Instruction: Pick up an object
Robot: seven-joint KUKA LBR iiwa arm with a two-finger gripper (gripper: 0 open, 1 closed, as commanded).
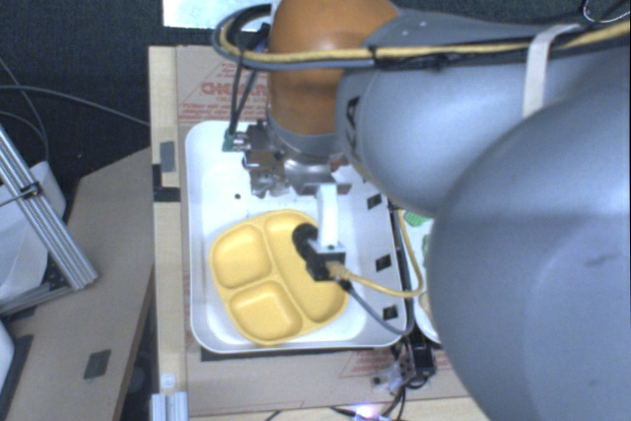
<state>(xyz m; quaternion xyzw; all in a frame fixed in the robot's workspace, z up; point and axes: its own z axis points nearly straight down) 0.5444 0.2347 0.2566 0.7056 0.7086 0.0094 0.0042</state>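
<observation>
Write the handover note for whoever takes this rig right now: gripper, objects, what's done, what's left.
Gripper: over the far part of the left bin, just beyond the tray. No grasp can be confirmed from this view.
Things: a yellow three-compartment tray lies flat in the near half of that bin.
Done: the approach only. The tray rests on the bin floor, not lifted.
Left: grasp an object and lift it clear. The tray looks like the likeliest target, being the thing nearest the gripper.
</observation>
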